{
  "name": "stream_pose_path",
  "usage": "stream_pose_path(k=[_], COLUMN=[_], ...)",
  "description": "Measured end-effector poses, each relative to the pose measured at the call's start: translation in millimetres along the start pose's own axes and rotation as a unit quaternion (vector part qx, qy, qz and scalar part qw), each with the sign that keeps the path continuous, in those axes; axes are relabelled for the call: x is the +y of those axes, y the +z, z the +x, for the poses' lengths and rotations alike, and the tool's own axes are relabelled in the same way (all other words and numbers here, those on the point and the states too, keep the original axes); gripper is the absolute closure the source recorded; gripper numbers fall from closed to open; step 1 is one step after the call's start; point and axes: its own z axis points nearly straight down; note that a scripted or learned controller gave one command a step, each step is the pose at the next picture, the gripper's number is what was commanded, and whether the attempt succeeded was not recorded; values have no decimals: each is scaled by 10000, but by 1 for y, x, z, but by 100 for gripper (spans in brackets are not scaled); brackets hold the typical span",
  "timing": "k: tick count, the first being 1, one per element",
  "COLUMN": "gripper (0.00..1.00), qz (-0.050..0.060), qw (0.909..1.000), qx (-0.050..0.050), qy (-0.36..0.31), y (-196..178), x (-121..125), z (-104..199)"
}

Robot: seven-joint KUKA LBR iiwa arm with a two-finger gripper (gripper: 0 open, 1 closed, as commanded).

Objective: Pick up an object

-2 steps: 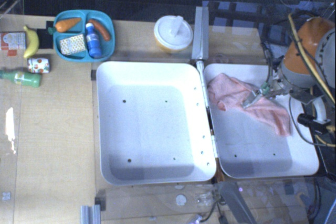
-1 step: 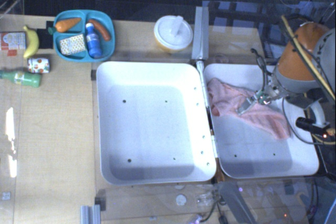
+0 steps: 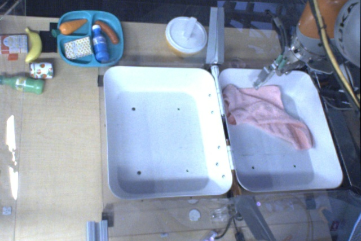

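Grey arm (image 3: 333,14) slanting from the right, hand (image 3: 264,77) above pink cloth (image 3: 265,113), grip state unclear.

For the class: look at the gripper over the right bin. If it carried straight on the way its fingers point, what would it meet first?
The gripper points down and to the view's left, toward the pink cloth in the right bin. It would probably meet the cloth's upper edge first, though its height above the cloth is unclear from this slanted view.

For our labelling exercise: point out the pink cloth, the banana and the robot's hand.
pink cloth (image 3: 260,112), camera view, on its bunched middle
banana (image 3: 34,45), camera view, on its curved body
hand (image 3: 264,79), camera view, at its fingertips
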Motion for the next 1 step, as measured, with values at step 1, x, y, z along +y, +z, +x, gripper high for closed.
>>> stream_pose_path(k=[1], gripper=[0], qz=[62], qw=[9988], qx=[79], qy=[-486], y=[85], x=[-30], z=[-53])
